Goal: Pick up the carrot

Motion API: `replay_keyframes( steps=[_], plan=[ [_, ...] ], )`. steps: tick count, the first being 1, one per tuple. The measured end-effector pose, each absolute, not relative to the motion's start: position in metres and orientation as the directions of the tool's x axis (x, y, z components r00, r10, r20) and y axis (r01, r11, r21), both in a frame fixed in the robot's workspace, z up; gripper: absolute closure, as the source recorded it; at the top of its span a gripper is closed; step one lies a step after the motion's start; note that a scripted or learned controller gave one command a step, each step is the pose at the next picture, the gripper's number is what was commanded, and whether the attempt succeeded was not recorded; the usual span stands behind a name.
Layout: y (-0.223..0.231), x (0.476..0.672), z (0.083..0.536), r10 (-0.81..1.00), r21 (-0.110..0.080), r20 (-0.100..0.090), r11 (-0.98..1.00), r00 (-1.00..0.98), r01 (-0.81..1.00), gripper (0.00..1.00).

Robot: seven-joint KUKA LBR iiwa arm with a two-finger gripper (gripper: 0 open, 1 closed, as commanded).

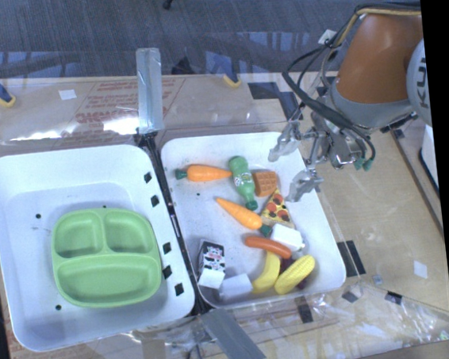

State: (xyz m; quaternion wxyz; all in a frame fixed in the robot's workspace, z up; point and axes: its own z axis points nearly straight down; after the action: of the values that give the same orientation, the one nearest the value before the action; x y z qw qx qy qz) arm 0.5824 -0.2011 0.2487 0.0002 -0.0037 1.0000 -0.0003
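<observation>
Where it lies, carrot [205,172] runs left-right — tip rightward.

Your arm [379,55] reaches in from the right, its orange band uppermost and the grey wrist angled down and left. The gripper [296,163] hangs over the right bin's [326,236] upper right edge, its jaws spread apart with nothing between them, one fingertip [281,149] above the other.
</observation>
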Motion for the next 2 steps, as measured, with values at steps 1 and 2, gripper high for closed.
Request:
replay_keyframes(
  steps=[1, 2],
  plan=[
    [-0.159, 0.571, 0.109, 0.013, 0.002, -0.002, 1.0, -1.0, 0.013, 0.0],
    [-0.12, 0.548, 0.092, -0.127, 0.001, 0.001, 0.992, -0.992, -0.127, 0.0]
  ],
)
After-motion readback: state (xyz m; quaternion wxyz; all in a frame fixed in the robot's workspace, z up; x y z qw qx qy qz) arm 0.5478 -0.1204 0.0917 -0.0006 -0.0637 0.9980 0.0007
